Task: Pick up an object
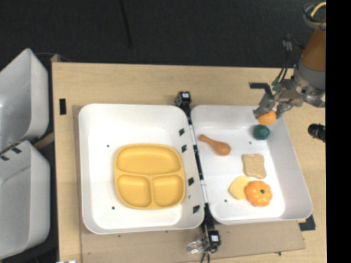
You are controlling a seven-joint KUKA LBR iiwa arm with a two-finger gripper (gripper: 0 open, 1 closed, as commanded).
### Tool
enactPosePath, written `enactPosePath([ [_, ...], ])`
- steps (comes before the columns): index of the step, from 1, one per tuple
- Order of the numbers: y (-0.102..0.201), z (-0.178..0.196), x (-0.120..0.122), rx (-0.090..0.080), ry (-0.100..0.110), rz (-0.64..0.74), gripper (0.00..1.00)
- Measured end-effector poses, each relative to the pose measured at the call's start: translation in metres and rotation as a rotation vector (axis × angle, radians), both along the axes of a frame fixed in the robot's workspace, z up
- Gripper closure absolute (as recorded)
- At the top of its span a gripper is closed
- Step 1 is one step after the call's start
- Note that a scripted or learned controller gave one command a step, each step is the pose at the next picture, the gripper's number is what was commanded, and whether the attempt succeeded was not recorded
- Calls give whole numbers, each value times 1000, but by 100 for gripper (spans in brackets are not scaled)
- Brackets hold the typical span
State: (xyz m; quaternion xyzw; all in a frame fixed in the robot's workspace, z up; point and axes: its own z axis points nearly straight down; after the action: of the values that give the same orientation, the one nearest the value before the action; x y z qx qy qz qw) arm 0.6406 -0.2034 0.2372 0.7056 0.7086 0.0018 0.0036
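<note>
- Pincer (270, 109) hung over the far right corner of the right bin (296, 163), at the end of the grey arm (312, 59) that reached in from the bench's right edge
- A small orange ball (267, 118) sat right at its fingertips, seemingly between them; the fingers looked closed on it, so I judged the pincer to be gripping the ball, though whether it was lifted clear of the bin floor could not be told
- Just beside the ball, toward the near edge, lay a dark green ball (261, 132), close enough to be bumped if the pincer dropped or swung
- Other things in the right bin lay well apart from the pincer: a tan drumstick (215, 144) near the bin's left wall, long axis running left to right; a slice of bread (254, 165); a pale yellow piece (238, 188) touching a small pumpkin (258, 193) near the front edge
- The left bin (93, 163) held a yellow divided plate (149, 175) at its middle
- The bin's far wall and right wall stood close around the pincer, so the free room was straight up; a sideways move would risk the walls or the green ball
- The grasp step looked in hand; a clean lift was what remained
</note>
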Motion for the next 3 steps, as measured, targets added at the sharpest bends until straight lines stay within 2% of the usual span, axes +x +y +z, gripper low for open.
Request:
enactPosePath([
  [1, -2, -6, 0, -1, 5, 1, 100],
  [3, 95, 8, -10, 4, 6, 2, 100],
])
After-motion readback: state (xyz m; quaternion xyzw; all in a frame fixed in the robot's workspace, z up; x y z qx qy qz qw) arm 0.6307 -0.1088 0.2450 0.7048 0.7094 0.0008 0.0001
